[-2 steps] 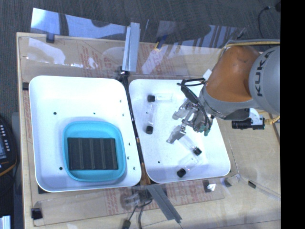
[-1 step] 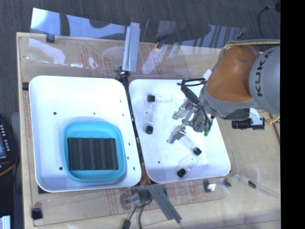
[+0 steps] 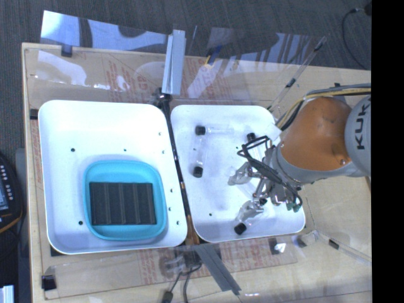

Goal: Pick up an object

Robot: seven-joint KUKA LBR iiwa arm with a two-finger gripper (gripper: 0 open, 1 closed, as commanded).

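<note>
Over the right white bin [image 3: 218, 235], my gripper [image 3: 247, 193] hangs below the arm's orange band [image 3: 315, 137]. Its two silvery fingers stand apart, open, with bare bin floor between them. Two clear tubes with black caps lie at the bin's left side, one near the top [image 3: 208, 130] and one upright-looking below it [image 3: 198, 160]. A small black-capped piece [image 3: 240, 228] lies near the bin's front edge, just below the lower finger. In the left white bin [image 3: 57, 169] sits a light blue tray [image 3: 125, 199] with a dark ridged insert.
Black cables [image 3: 255, 145] loop off the wrist over the right bin's upper right. A clear plastic screen [image 3: 189, 55] and a grey post [image 3: 173, 62] stand behind the bins. The wooden bench [image 3: 341, 232] surrounds them.
</note>
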